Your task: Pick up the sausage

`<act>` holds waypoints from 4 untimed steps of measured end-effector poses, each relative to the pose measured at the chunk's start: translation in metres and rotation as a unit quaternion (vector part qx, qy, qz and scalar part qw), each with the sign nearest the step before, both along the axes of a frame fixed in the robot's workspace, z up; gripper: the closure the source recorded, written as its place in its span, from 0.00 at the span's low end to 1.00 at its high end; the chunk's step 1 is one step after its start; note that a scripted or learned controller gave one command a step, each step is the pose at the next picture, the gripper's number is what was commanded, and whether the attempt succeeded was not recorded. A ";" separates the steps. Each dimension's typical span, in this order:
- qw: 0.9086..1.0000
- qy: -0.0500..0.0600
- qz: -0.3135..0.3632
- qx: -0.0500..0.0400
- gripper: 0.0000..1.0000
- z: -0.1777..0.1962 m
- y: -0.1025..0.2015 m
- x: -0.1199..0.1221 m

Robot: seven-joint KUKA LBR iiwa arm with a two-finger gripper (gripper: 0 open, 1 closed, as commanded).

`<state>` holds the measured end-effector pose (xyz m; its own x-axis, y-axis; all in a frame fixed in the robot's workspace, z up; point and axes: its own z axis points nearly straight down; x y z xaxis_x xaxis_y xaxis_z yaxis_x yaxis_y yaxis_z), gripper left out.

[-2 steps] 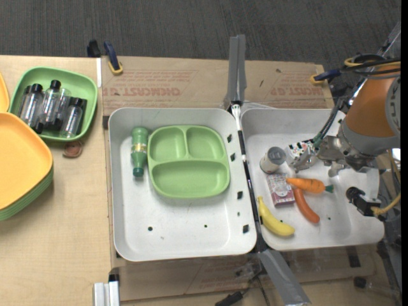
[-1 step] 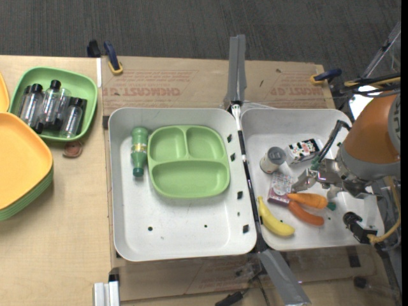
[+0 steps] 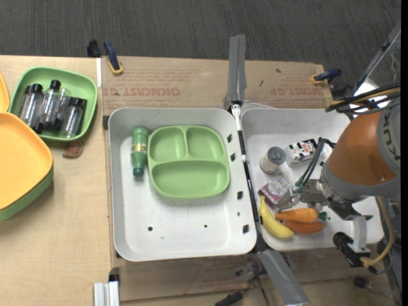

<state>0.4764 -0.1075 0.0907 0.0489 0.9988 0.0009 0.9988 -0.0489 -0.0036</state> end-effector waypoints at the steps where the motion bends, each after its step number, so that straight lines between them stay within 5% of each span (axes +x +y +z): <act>1: 1.000 -0.001 0.012 0.000 0.00 0.000 -0.027 0.021; 2: 1.000 0.000 0.010 0.000 1.00 0.008 -0.028 0.021; 3: 1.000 -0.001 0.007 -0.001 1.00 0.002 -0.105 0.036; 4: 0.997 -0.001 0.079 0.000 1.00 0.015 -0.113 0.003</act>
<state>0.4793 -0.2209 0.1056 -0.1083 0.9941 0.0010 0.9941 0.1083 -0.0016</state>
